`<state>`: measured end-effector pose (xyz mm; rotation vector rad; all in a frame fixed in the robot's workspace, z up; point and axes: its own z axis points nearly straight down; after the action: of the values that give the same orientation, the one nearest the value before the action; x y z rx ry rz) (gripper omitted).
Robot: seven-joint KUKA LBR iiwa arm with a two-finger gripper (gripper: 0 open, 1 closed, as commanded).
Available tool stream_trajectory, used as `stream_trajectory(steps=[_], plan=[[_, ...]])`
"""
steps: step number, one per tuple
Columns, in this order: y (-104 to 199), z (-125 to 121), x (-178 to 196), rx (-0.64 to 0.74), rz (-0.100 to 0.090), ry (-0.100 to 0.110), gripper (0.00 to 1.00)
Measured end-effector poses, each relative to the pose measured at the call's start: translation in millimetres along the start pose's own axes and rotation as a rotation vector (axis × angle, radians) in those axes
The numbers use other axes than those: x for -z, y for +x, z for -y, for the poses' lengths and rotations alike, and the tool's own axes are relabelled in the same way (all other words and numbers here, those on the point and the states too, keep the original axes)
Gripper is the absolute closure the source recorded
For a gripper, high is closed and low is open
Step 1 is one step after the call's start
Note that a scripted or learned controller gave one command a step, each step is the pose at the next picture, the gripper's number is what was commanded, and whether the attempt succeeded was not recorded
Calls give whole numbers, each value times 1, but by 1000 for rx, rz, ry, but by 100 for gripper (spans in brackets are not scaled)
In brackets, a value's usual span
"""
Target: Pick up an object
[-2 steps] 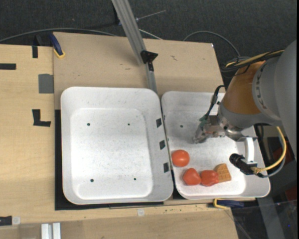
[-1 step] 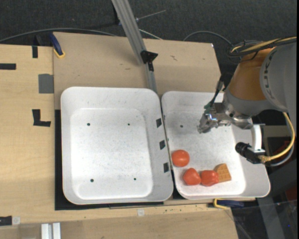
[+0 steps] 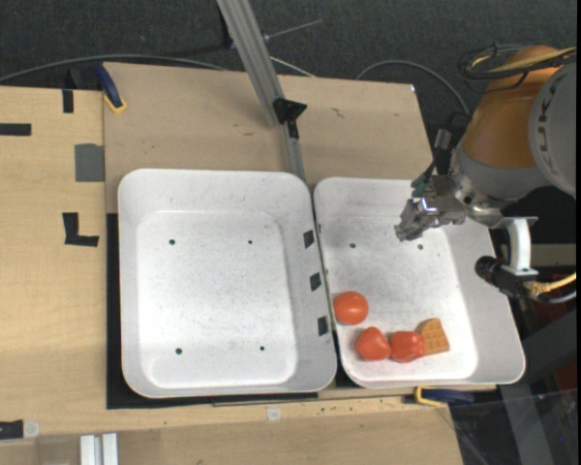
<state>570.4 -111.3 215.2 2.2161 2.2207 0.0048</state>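
Three red-orange rounded pieces lie in the right bin (image 3: 387,201): one (image 3: 350,308) near its left wall, and two more (image 3: 372,343) (image 3: 406,346) side by side near the front. A tan waffle-like piece (image 3: 433,335) touches the rightmost red one. My gripper (image 3: 413,223) hangs over the far right part of this bin, well behind the objects, pointing down and to the left. Nothing shows between its fingers.
The left bin (image 3: 213,279) stands beside the right one, with black clips on the shared edge. A grey metal pole (image 3: 257,56) slants in from the top toward the bins' junction. The wooden bench (image 3: 39,260) extends left.
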Motion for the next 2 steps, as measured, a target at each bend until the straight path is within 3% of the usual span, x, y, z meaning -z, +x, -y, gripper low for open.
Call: stream_trajectory(steps=[1, 2], plan=[[0, 0, 11, -1, -1, 6, 100], [47, 6, 18, 4, -3, 7, 100]])
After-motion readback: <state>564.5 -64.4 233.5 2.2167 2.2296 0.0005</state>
